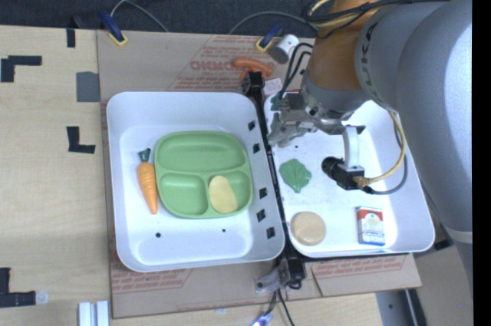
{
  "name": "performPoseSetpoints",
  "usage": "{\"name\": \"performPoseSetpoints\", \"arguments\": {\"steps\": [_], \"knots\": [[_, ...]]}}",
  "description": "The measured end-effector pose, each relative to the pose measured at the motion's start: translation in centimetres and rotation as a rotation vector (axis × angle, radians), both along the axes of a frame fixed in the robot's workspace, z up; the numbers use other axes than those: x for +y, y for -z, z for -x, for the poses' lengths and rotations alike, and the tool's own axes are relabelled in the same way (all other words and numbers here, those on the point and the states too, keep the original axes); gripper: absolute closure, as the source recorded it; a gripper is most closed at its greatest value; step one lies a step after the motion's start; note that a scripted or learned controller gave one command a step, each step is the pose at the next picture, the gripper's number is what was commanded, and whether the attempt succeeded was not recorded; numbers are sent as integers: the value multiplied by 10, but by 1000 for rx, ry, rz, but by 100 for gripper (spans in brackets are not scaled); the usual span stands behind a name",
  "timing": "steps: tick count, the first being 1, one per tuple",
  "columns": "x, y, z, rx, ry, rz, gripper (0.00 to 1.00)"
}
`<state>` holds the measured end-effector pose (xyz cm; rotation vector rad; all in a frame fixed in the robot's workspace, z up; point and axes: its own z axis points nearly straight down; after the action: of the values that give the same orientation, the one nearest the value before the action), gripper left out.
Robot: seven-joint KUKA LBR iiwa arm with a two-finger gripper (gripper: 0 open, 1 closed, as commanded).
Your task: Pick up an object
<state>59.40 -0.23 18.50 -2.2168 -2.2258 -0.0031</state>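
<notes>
My gripper (285, 130) hangs over the upper left part of the right bin (406, 240), close to the divider between the bins. Just below it lies a green leaf-shaped piece (295, 174), apart from the gripper. Further down in the same bin lie a round tan cookie (308, 227) and a small red and white box (371, 225). The left bin (130, 240) holds a green divided plate (201, 152) with a yellow piece (223, 195) in its lower right compartment, and an orange carrot (147, 186) left of the plate.
The grey arm and orange band cover the upper right of the right bin. An orange sausage-shaped thing (253, 64) lies on the cardboard behind the bins. Cables and blue clips run along the back edge.
</notes>
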Motion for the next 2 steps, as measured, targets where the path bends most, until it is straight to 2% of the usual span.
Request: {"name": "performPoseSetpoints", "arguments": {"steps": [1,2], "knots": [[-82,-57,10,1,5,4,100],[-81,-56,10,2,4,3,0]]}}
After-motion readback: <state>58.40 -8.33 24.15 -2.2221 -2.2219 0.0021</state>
